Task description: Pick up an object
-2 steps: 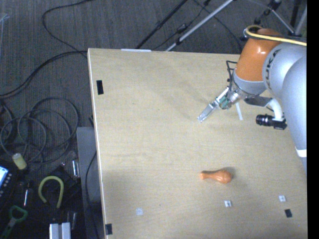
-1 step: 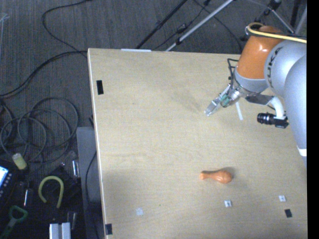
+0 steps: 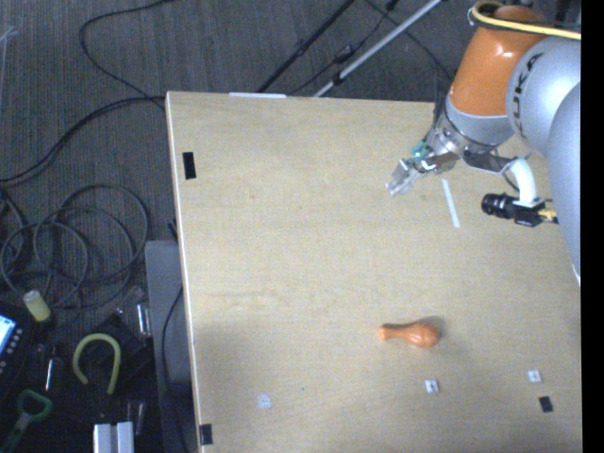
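An orange, gourd-shaped object (image 3: 411,333) lies on its side on the light wooden bench top (image 3: 283,253), in the lower right part. My gripper (image 3: 406,176) hangs over the upper right of the bench, well above and apart from the orange object. It points left and down from the orange-banded wrist (image 3: 491,64). Nothing shows in its grasp.
A thin white stick (image 3: 451,203) lies just right of the gripper. Small tags (image 3: 431,385) dot the bench's lower right, and a black mark (image 3: 189,165) sits near its left edge. Cables and tools (image 3: 85,347) cover the floor on the left.
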`<control>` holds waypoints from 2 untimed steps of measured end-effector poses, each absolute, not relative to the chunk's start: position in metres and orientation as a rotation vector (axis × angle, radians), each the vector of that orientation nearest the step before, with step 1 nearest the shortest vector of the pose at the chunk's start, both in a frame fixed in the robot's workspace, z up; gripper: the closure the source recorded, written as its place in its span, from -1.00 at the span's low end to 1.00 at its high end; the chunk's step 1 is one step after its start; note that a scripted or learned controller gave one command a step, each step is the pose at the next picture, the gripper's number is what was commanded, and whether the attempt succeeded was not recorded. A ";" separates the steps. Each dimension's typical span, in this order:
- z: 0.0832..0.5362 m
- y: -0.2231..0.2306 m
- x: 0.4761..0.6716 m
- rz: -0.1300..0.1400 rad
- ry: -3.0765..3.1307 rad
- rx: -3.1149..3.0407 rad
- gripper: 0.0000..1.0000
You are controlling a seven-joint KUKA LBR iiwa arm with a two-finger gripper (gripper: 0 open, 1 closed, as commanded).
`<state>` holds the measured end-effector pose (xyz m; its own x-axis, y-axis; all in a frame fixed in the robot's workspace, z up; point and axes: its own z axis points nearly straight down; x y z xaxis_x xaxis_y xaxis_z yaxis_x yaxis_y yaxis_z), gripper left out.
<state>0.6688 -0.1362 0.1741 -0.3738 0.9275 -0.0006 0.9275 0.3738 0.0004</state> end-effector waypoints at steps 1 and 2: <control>0.190 -0.081 0.663 0.000 2.611 1.749 1.00; 0.246 -0.124 0.645 -0.003 2.368 2.062 1.00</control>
<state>0.6450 -0.1236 0.2461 -0.1376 0.9905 -0.0027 0.9905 0.1376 -0.0005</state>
